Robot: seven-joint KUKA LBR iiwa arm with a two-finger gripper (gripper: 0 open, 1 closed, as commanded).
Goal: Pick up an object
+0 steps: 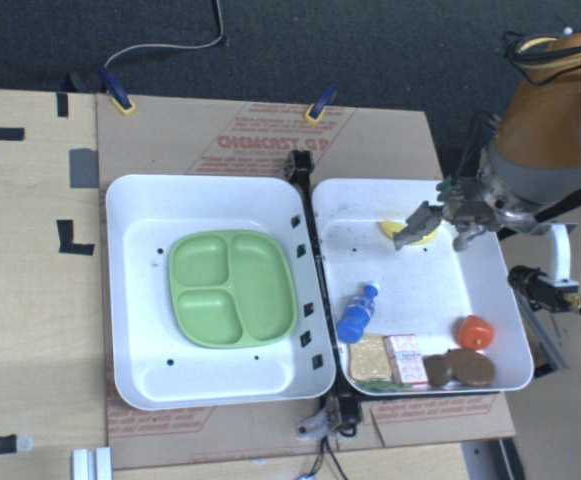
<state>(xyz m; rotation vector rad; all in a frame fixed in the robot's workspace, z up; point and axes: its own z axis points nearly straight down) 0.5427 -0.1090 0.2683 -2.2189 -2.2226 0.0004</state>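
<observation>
Gripper [440,224] over right bin [490,268], fingers spread, yellow object [417,231] between them (contact unclear). Blue bottle [356,314], orange ball [475,332] nearby; green plate [234,288] in left bin [130,268].

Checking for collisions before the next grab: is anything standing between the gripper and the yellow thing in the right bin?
Nothing visible does. The gripper hangs right at the yellow thing; the blue bottle lies well apart, nearer the bin's middle.

I see glossy white plastic bins [135,268], a matt green plastic plate [234,288], printed brown cardboard [260,143] and a pale wood-grain counter [20,308].
</observation>
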